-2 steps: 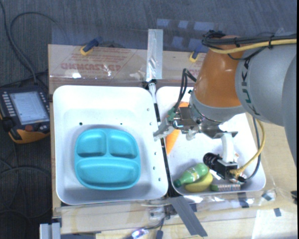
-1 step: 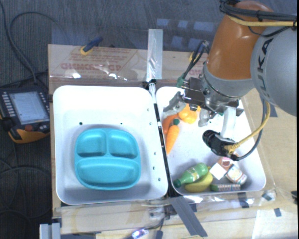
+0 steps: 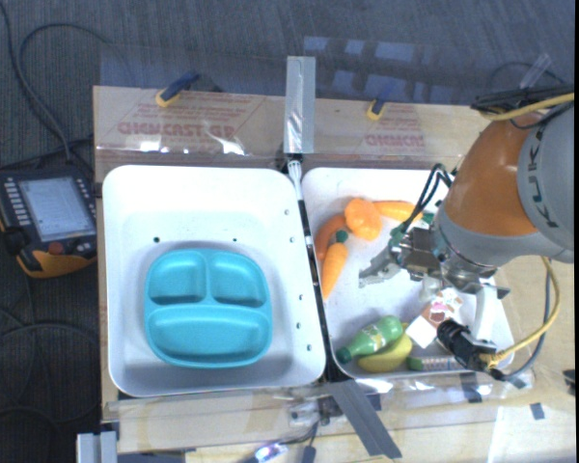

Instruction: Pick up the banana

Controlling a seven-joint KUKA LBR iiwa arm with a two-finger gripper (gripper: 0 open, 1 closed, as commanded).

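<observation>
Claw (image 3: 386,264) hangs with its fingers apart, holding nothing, above the right bin (image 3: 314,186). The banana (image 3: 390,356) lies near the front edge, touching the green bottle (image 3: 372,339).

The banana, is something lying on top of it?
Yes. A green bottle lies across the top of the banana, hiding part of it. The yellow lower edge shows. What is under the banana cannot be seen.
</observation>
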